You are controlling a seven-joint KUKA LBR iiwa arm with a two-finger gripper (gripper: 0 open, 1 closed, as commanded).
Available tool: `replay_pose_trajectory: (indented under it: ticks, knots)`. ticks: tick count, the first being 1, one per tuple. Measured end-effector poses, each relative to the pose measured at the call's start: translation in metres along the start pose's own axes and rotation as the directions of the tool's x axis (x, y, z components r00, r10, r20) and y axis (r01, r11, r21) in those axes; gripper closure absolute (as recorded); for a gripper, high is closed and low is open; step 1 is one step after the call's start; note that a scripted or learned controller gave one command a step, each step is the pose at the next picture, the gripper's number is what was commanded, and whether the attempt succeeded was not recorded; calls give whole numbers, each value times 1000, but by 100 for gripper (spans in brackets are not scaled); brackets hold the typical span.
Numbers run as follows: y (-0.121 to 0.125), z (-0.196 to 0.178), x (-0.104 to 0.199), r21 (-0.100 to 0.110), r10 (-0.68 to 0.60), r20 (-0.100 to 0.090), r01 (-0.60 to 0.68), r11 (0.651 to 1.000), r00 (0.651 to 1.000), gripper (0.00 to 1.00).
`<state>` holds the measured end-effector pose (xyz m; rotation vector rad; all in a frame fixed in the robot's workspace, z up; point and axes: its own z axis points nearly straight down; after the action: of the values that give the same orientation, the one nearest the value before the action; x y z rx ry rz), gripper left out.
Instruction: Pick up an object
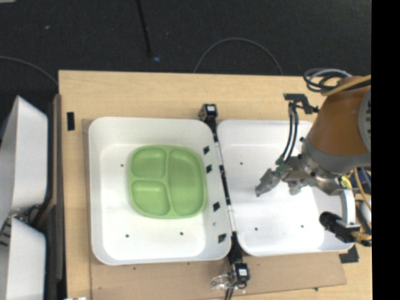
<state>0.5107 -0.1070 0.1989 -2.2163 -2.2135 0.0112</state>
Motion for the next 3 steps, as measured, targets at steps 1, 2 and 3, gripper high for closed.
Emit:
replay_pose_trajectory:
  ticks: [1,2,3]
  knots:
    - [3,-6,0,-13,-3,2,3,1000,1000,0]
    - [1,55,5,-8,-1,2,1,1000,1000,0]
    - [1,101,4,-8,1,2,-1,1000,1000,0]
